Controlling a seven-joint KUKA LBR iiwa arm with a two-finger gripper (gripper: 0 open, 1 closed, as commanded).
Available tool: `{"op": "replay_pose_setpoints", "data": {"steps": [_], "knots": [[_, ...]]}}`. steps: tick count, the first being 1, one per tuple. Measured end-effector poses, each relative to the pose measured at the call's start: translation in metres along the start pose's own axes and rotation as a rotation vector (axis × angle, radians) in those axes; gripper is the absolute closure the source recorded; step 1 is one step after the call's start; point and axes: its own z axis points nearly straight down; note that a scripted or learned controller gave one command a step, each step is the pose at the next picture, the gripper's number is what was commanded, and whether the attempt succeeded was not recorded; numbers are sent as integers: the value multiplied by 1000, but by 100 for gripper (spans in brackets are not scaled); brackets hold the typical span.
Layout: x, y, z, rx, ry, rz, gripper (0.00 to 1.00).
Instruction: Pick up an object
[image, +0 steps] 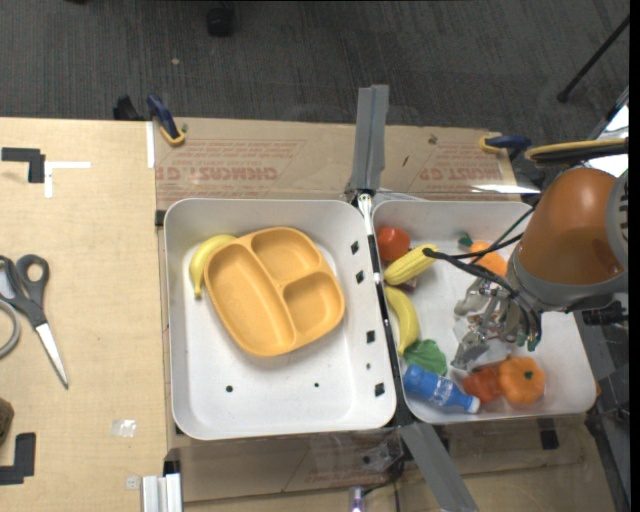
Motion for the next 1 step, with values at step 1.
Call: {"op": "replay_pose_setpoints", "data": {"steps": [1], "knots": [[-57, 48, -1, 0, -3, 259, 0]]}}
